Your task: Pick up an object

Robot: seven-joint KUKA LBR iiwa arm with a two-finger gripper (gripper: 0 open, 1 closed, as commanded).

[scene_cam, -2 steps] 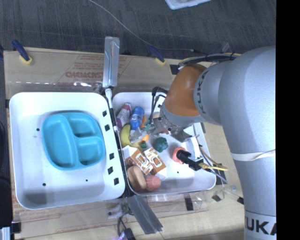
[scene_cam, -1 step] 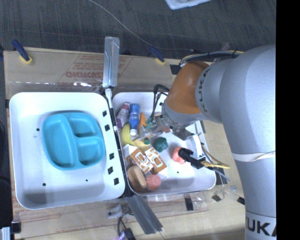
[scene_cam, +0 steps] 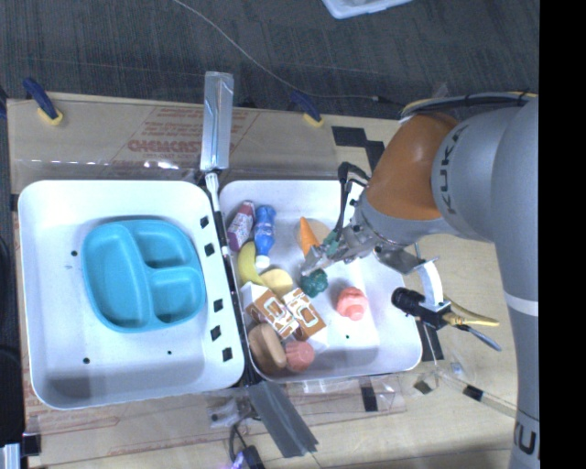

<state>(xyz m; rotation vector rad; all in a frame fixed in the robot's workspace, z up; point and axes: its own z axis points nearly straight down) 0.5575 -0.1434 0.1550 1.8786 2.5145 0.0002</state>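
Gripper (scene_cam: 322, 261) hangs low in the right bin (scene_cam: 394, 353), touching or just above a dark green toy (scene_cam: 314, 282) beside the orange carrot (scene_cam: 309, 235). Can't tell its grip. Crowded pile, so it'll probably nudge neighbours and miss.

A dark floor (scene_cam: 119, 46), ribbed like carpet, fills the top of the view, and a thin cable (scene_cam: 265, 69) runs across it toward the bench. A pale object (scene_cam: 362, 6) lies on it at the top edge, too cropped to name. The bench (scene_cam: 476, 366) is light wood, partly covered by a brown cardboard sheet (scene_cam: 119, 133) with faint red print. Two blue clamps (scene_cam: 43, 101) grip the sheet's far edge. A grey metal bar (scene_cam: 217, 119) stands upright at that edge, and another grey bracket (scene_cam: 279, 417) sits at the near edge. Black tape marks (scene_cam: 357, 142) dot the bench. The light is even, with soft shadows.
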